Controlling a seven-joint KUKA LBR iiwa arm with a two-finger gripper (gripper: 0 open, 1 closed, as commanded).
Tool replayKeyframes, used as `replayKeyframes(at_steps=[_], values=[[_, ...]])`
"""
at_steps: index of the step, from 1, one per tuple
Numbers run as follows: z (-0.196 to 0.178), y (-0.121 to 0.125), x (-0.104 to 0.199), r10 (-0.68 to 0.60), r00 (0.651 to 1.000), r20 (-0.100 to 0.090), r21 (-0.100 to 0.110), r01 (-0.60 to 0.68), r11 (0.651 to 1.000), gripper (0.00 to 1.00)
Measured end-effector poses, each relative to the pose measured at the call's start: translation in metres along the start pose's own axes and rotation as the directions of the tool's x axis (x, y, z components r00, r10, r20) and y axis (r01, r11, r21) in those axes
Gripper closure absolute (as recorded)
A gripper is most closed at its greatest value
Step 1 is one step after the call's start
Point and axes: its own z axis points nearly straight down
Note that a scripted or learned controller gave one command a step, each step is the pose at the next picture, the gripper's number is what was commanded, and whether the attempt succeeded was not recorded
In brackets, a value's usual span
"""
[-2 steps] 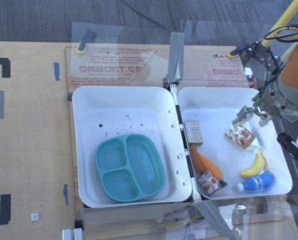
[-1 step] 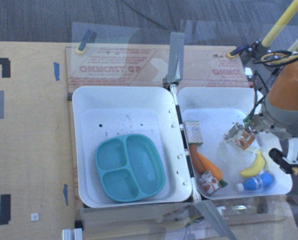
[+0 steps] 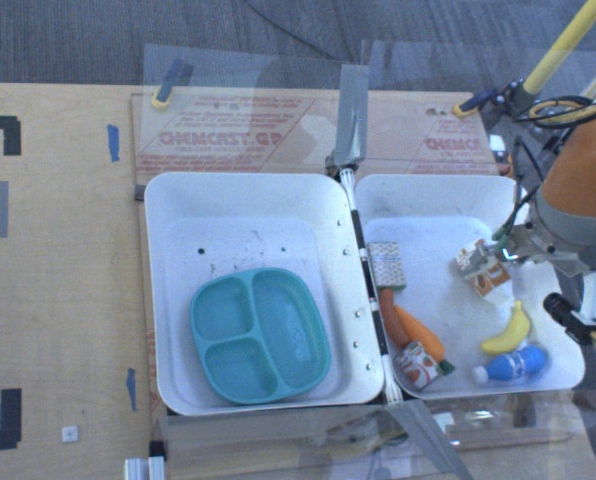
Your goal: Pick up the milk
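The milk point(image 3: 481, 270) is a small white and orange-brown carton lying tilted in the right bin point(image 3: 433, 213), towards its right side. My gripper point(image 3: 508, 248) reaches in from the right, below the arm's orange band point(image 3: 581, 173). Its tip is right at the carton's upper right corner. The arm's grey wrist hides the contact between them.
The right bin also holds a patterned small box point(image 3: 386, 265), a carrot point(image 3: 414, 330), a red and white pack point(image 3: 419, 365), a banana point(image 3: 508, 331) and a blue bottle point(image 3: 514, 365). A teal divided plate point(image 3: 260, 335) lies in the left bin point(image 3: 178, 218).
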Motion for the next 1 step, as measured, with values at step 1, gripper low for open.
replayKeyframes(at_steps=[1], values=[[-0.0779, 0.0053, 0.0204, 0.071, 0.997, -0.002, 0.006, -0.071, 0.997, 1.00]])
